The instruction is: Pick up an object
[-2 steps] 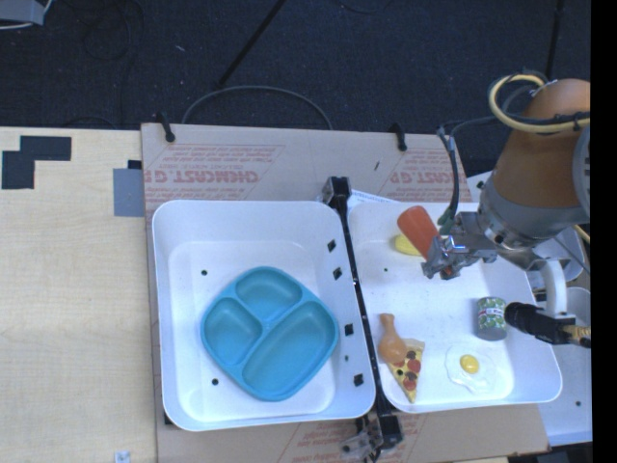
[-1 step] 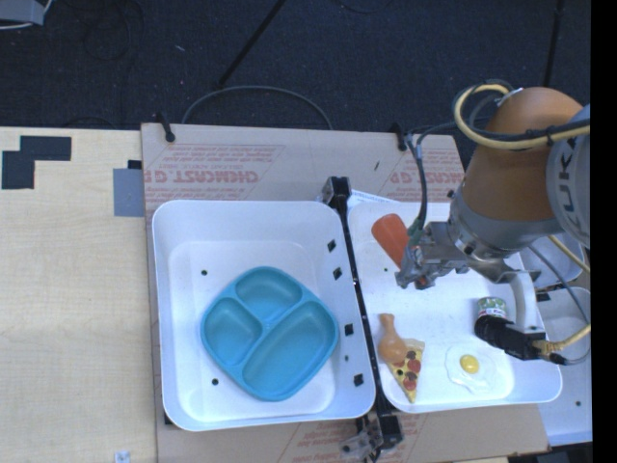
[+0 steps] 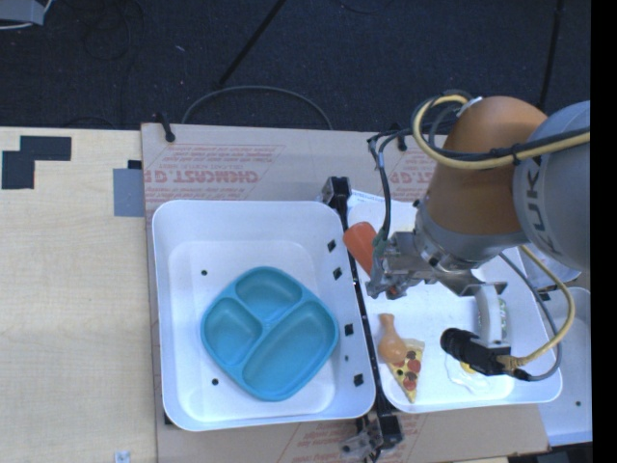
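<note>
Overhead, at the bench: two shallow white bins sit side by side on a printed cardboard sheet (image 3: 241,167).

The left bin (image 3: 183,230), at the 9 o'clock side of the pair, holds a blue divided plate (image 3: 270,331) lying flat, turned askew and set toward the bin's 5 o'clock corner.

The grey-and-orange arm (image 3: 482,181) reaches in from 3 o'clock and hangs over the right bin (image 3: 429,316). Its gripper (image 3: 384,283) points down near that bin's 9 o'clock wall. Whether the tool is apart or together cannot be told from this angle, and nothing can be seen clamped in it.

An orange toy (image 3: 360,241) lies at the gripper's 11 o'clock, just beside it and against the divide between the bins.

A toy drumstick (image 3: 389,339) lies at the gripper's 6 o'clock, clear of it. A toy pizza slice (image 3: 411,367) touches the drumstick on its 5 o'clock side, near the bin's 6 o'clock rim.

A white-and-green container (image 3: 490,316) lies at the gripper's 4 o'clock, well apart from the tool and partly under the arm.
</note>
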Controlling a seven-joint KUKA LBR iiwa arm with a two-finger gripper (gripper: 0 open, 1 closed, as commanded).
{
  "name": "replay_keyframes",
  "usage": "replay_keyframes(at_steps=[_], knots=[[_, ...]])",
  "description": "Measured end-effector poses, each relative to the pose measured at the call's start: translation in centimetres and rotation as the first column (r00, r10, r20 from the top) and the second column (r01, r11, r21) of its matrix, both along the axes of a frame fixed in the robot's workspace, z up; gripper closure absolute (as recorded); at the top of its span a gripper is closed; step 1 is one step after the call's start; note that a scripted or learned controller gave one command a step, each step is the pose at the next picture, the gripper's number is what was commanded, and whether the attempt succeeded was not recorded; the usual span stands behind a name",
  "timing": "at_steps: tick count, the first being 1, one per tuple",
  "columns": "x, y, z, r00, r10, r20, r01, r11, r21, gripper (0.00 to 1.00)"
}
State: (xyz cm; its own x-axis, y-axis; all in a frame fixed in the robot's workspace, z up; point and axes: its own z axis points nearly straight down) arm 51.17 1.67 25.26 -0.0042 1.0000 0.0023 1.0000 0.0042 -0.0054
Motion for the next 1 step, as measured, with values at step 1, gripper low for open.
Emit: replay_keyframes(at_steps=[1], knots=[[-1.62, 5.87, -0.90, 1.000, 0.001, -0.001, -0.001, 1.000, -0.001, 1.00]])
